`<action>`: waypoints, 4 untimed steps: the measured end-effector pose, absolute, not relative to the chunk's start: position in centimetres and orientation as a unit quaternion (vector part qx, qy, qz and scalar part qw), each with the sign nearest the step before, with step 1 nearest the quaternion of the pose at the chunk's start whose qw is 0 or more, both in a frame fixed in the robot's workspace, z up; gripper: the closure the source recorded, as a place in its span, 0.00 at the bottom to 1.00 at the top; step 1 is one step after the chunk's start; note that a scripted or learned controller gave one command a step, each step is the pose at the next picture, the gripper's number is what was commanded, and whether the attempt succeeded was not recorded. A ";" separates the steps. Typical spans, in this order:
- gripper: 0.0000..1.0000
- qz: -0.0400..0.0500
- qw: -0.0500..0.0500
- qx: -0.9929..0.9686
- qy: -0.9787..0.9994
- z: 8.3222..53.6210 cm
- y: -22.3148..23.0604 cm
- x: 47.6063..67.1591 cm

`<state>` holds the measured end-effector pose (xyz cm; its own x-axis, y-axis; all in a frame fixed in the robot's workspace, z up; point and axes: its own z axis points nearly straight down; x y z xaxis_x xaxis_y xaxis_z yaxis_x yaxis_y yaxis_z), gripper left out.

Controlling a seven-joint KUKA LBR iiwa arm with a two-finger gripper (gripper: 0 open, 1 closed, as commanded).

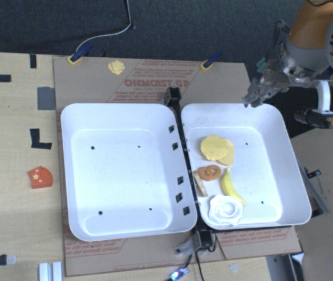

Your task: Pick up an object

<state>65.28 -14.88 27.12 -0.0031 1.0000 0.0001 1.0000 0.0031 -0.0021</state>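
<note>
Early in the pick, by the look of it — nothing grasped yet. On the bench [14,157] at far left, a small red piece [41,177] on bare wood, well apart from the bins. Next, the left bin [119,119], then a brown cardboard sheet under both, dark cloth behind. In the right bin [271,133], clustered near the divider: yellow flat piece [217,148], brown ring-shaped piece [208,172], banana [230,186], white piece [225,211]. At upper right, the hand [255,98] just above that bin's far rim, carrying nothing; fingers too blurred to judge — cannot tell. Next: down and leftward over the cluster, choosing one piece.
</note>
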 end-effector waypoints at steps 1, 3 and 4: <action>1.00 -0.003 -0.006 -0.707 -0.707 39.1 -15.8 60.2; 1.00 0.004 0.007 -0.705 -0.709 41.0 -10.6 53.5; 1.00 -0.004 -0.006 -0.707 -0.707 52.9 -11.4 48.2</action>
<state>48.22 -11.40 52.87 -0.0007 1.0000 -0.0027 0.9999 0.0007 0.0137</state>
